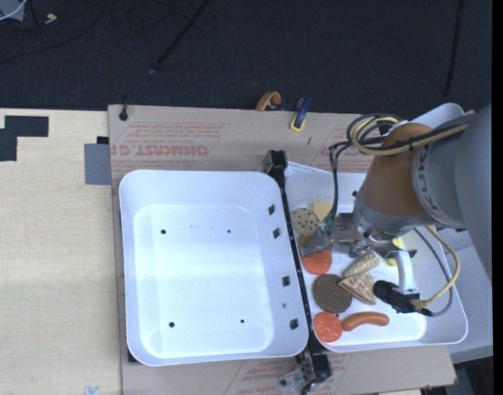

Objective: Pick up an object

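Observation:
The right bin (449,323) holds several toy foods. A speckled cookie (305,219) and a yellow piece (323,211) lie near its left wall. Below them are a red disc (318,263), a brown disc (331,293), a cone (362,263), a pizza-like wedge (358,286), a sausage (365,320) and an orange-red round piece (326,327). My gripper (323,239) hangs low in this bin, between the cookie and the red disc. Nothing is visibly held in it.
The left bin (140,220) stands beside the right one, with a black divider (288,245) between them. The arm's orange band (391,189) and grey body cover the right bin's upper right part. Clips (299,115) sit at the board's far edge.

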Available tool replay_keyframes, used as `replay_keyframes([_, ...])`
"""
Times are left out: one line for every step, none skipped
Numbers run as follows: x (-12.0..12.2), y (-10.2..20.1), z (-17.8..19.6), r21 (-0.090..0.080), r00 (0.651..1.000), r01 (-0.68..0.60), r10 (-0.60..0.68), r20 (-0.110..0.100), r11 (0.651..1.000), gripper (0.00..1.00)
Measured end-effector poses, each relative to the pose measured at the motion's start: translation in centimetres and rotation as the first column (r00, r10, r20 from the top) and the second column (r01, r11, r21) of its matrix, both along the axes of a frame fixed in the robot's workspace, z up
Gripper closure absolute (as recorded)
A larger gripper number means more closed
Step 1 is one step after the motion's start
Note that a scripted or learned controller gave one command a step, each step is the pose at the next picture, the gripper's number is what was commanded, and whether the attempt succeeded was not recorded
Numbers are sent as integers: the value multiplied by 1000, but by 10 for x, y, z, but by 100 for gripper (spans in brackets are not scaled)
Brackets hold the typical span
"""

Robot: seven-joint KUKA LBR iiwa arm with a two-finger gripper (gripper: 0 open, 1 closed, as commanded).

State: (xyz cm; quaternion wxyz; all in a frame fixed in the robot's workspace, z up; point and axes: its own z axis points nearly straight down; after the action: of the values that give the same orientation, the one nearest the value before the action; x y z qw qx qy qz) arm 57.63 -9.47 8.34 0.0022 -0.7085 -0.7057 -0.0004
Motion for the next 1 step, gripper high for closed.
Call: replay_keyframes([3,-3,19,0,1000,5,-5,7,1000,100])
